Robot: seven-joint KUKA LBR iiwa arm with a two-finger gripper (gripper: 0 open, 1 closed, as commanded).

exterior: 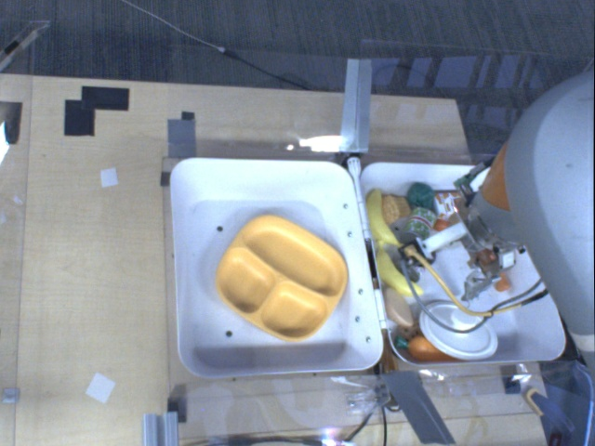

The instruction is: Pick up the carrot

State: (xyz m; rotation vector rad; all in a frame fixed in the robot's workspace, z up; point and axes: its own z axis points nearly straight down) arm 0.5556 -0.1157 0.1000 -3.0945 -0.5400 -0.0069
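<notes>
The carrot (424,347) looks to be the orange piece at the near edge of the right bin (544,337), partly tucked under a white bowl (457,331). My gripper (483,266) hangs over the right half of that bin, up and to the right of the carrot and apart from it. The grey arm with its orange band (495,186) comes in from the right and hides the bin's far right corner. A small orange bit (505,284) shows beside the gripper; I cannot tell what it is.
A banana (383,240) lies along the right bin's left wall, with a green item (420,196) and other small items behind it. A yellow cable (437,286) loops across the bin. The left bin (191,249) holds a yellow divided plate (281,275).
</notes>
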